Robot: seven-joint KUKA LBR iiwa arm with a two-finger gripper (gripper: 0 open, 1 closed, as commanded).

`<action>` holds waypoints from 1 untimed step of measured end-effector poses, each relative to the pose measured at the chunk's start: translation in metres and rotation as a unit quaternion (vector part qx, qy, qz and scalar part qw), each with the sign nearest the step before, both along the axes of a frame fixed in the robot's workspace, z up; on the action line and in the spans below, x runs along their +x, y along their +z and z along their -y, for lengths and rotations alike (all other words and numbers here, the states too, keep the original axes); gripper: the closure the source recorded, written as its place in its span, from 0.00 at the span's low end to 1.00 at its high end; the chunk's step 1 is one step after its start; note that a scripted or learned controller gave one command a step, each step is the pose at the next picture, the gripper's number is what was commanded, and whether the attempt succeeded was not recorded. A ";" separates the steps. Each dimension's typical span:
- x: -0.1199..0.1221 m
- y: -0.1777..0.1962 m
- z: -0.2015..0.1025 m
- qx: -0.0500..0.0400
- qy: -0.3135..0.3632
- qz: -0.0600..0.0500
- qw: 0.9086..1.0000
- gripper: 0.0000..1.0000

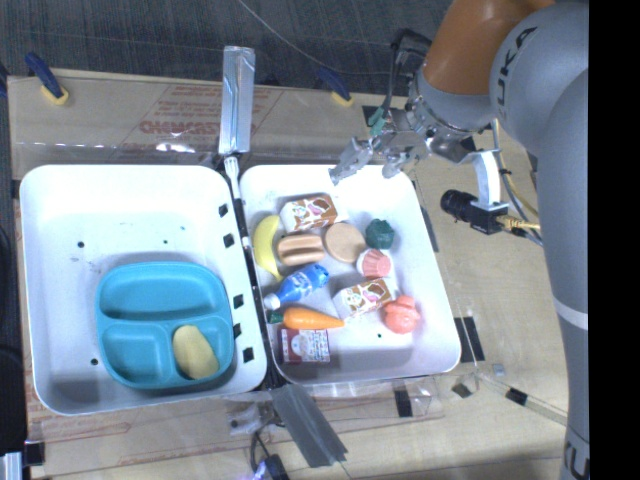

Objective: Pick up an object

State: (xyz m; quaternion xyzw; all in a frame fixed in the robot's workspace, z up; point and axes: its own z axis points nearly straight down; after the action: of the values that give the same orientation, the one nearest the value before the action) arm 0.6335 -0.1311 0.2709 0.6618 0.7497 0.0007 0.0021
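Note:
My gripper (368, 161) hangs over the far rim of the right bin (430, 298), its fingers spread open with nothing between them. Below it in that bin lie a small milk carton (308, 211), a hot dog (299, 247), a banana (265, 245), a tan round cookie (344, 240), a dark green ball (380, 233), a pink cupcake (375, 263), a blue bottle (298, 286), a carrot (311, 319), a second carton (364, 296), a red-pink fruit (401, 314) and a red packet (305, 346).
The left bin (120, 208) holds a blue divided tray (150, 313) with a yellow potato-like piece (196, 352) in its near right compartment. A metal bar (236, 98) stands at the divide between the bins. A black fitting (470, 208) sits right of the right bin.

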 end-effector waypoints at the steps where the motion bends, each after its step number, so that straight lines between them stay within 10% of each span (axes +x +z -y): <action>1: -0.004 -0.136 -0.010 0.002 -0.095 -0.009 0.995 0.00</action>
State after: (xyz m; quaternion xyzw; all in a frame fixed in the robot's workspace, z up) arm 0.6296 -0.1207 0.1349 0.7301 0.6834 -0.0042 -0.0054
